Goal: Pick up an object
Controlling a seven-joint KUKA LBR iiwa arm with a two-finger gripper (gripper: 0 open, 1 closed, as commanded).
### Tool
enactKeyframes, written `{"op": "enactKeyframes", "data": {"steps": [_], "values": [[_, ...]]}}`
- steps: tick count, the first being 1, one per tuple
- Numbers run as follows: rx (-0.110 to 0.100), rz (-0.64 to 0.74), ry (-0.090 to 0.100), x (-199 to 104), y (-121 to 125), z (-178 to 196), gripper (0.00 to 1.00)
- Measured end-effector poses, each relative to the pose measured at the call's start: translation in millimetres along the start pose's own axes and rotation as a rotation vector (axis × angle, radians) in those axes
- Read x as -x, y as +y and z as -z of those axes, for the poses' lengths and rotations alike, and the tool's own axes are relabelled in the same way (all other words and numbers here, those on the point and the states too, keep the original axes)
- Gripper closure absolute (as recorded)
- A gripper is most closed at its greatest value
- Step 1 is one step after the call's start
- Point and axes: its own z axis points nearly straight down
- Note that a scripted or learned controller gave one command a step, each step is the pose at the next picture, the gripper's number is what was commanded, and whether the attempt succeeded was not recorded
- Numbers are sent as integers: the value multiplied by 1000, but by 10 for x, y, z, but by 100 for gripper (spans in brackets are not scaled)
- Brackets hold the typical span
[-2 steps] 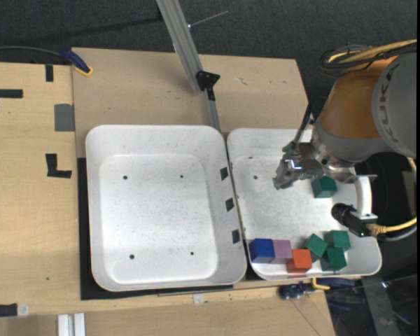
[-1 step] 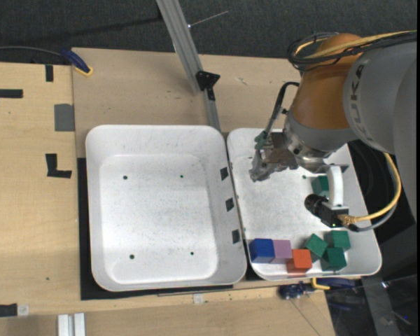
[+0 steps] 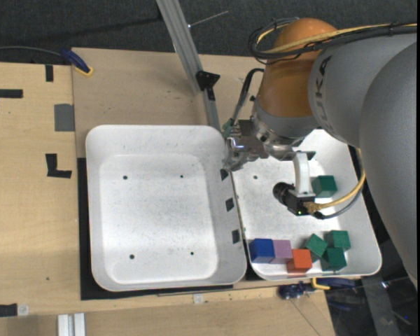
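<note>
The end effector (image 3: 232,161) hangs at frame centre over the upper left corner of the right bin (image 3: 367,261); whether it is wide or narrow cannot be told. A blue cube (image 3: 262,249), purple block (image 3: 283,249), orange block (image 3: 301,260) and green blocks (image 3: 334,257) cluster along the bin's lower edge.

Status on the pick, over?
Hand at right bin's upper-left corner, no block near it. Blocks bunched along near edge, one green block apart. Nothing blocking.

The left bin (image 3: 154,208) sits beside the right bin (image 3: 260,212), where blocks (image 3: 302,259) crowd the near edge and a lone block (image 3: 326,185) lies farther back.
</note>
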Motion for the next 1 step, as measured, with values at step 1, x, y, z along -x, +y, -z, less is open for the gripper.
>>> {"op": "enactKeyframes", "data": {"steps": [1], "values": [[-1, 0, 0, -563, 118, 42, 100]]}}
